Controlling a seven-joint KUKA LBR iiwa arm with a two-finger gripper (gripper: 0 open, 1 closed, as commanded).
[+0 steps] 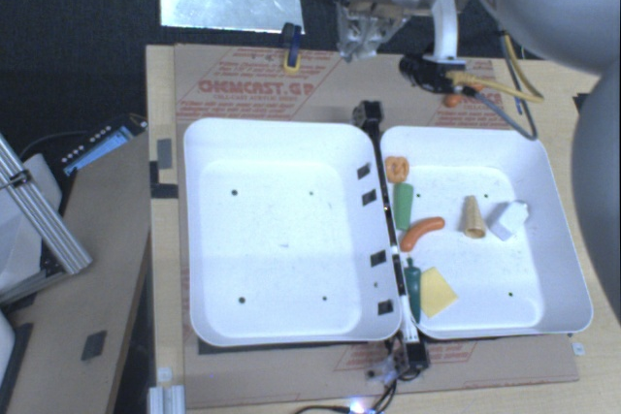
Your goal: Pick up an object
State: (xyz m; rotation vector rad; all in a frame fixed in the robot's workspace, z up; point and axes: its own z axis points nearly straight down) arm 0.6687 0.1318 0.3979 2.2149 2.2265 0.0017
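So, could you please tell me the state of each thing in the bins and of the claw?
Claw: raised behind the bins, holding nothing.
Sausage: lying flat, right bin.
Yellow block: flat, near the divider.
Cone: on its side.
White block: resting beside the cone.
Left bin: bare floor.

Small toys point(424, 230) in right bin point(543, 208)

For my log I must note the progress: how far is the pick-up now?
Nothing looks done yet. The pincer is raised above the bench, beyond the far edge of the bins, with no object seen in it. The sausage, yellow block and cone all lie in the right bin. Descending and grasping one is left.
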